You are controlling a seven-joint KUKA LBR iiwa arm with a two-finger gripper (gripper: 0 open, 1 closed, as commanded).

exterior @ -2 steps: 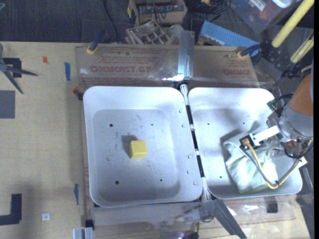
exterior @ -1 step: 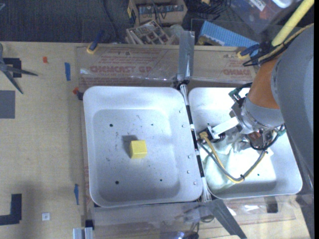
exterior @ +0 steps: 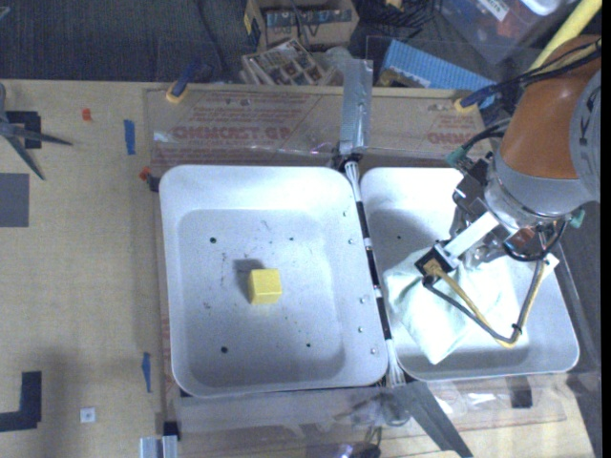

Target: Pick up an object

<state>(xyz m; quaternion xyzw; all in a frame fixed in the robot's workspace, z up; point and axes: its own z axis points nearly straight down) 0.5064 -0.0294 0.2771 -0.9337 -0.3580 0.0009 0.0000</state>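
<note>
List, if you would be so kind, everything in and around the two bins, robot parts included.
block: one, yellow, left bin, a little left of its middle
crumpled sheet: one, white, right bin, under the hand
left bin: one, white, on the bench
right bin: one, white, beside the left bin
bench: one, pale wood, under both bins
arm: one, grey with orange band, reaching in from the right
hand: one, over the right bin

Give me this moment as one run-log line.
gripper: over right bin, above white cloth | yellow block: left bin, apart from gripper | pick: none seen
</note>
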